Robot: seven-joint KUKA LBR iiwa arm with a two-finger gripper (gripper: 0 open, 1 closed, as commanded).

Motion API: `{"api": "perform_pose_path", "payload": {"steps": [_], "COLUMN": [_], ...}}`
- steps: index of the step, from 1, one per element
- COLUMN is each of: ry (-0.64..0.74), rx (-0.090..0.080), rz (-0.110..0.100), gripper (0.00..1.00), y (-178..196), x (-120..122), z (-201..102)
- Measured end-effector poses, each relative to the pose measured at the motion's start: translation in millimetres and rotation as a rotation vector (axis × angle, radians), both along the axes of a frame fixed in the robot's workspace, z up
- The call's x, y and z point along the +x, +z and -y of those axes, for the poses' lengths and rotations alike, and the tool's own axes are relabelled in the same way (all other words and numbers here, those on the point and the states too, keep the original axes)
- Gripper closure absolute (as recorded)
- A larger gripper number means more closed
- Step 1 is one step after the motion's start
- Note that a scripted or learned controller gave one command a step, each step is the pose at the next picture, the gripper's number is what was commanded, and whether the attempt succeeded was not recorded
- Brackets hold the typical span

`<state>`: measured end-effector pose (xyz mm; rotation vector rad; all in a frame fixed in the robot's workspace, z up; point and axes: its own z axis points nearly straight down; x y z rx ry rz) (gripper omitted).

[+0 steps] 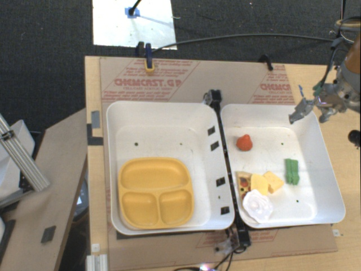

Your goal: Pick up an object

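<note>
In the right bin (316, 145) lie a small red-orange round object (244, 143), a green block (291, 171), pale yellow pieces (267, 183), a white crumpled object (257, 205) and a small dark patterned piece (243, 183). My gripper (312, 110) hangs at the bin's far right corner, above its rim, with its two fingers spread apart and nothing between them. It is well to the right of and behind the red object.
The left bin (130, 123) holds a yellow divided tray (156, 192) at its front. A black clip-studded divider (221, 162) runs between the bins. A cable (237, 38) arcs across the back of the bench, and a white sheet (132, 16) lies behind it.
</note>
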<state>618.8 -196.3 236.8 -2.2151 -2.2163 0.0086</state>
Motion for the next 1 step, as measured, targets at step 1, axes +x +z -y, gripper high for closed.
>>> {"api": "perform_pose_path", "payload": {"steps": [1], "ry": [0.003], "rx": [-0.003], "rz": [0.012], "gripper": [0.00], "y": [7.5], "x": [2.6], "z": [-0.6]}}
